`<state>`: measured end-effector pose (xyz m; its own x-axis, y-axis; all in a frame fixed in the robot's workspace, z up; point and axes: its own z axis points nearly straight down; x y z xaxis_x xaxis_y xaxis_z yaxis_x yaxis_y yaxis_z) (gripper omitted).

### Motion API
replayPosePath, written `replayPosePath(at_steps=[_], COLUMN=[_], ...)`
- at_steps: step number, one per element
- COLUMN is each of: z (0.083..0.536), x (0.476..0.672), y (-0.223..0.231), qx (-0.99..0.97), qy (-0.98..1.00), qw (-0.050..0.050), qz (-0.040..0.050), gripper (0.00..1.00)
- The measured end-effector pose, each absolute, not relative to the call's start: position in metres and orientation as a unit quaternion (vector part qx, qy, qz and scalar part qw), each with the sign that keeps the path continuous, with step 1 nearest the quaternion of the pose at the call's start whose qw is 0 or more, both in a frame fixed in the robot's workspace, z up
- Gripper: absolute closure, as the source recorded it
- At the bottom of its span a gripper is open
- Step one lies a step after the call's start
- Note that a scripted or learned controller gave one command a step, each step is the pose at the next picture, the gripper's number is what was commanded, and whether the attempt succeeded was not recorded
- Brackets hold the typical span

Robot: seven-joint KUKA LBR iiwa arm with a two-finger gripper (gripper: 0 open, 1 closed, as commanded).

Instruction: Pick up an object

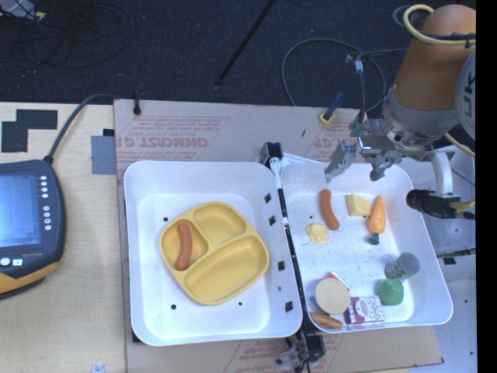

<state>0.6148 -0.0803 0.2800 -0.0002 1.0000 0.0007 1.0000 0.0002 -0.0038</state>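
Camera view from above shows the two-finger gripper [359,165] hanging over the far edge of the right shallow white bin [435,305], with both grey fingers spread apart and nothing between them. Below it, inside this bin, lie a red-brown sausage [329,209], a pale yellow cheese block [359,205] and an orange toy carrot with green tip [377,217]; these three are the nearest candidates for picking. Further to the near side rest a small yellow piece [317,233], a round beige bun [332,294], a pink-red small carton [363,310], a green round object [390,291] and a grey crumpled thing [402,266]. The left shallow white bin [144,231] carries a yellow divided plastic plate [225,263] with a second sausage [185,245] in one compartment.

Risk, in my judgement: cheese and carrot lie just beside each other, so descending fingers may land on both and push them away, or close on air between them, and the smooth round sausage may roll out when squeezed
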Motion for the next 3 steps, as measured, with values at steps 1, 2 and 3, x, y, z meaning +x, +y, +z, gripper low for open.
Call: replayPosePath(at_steps=[1, 2, 3], z=[0.161, 0.086, 0.098], x=[0.642, 0.644, 0.644], y=[-0.117, -0.133, -0.134], qx=[-0.708, -0.707, -0.708], qy=[-0.707, -0.707, -0.706], qw=[0.004, 0.001, 0.001], qz=[0.0040, 0.0003, 0.0009], gripper=[0.00, 0.00, 1.00])
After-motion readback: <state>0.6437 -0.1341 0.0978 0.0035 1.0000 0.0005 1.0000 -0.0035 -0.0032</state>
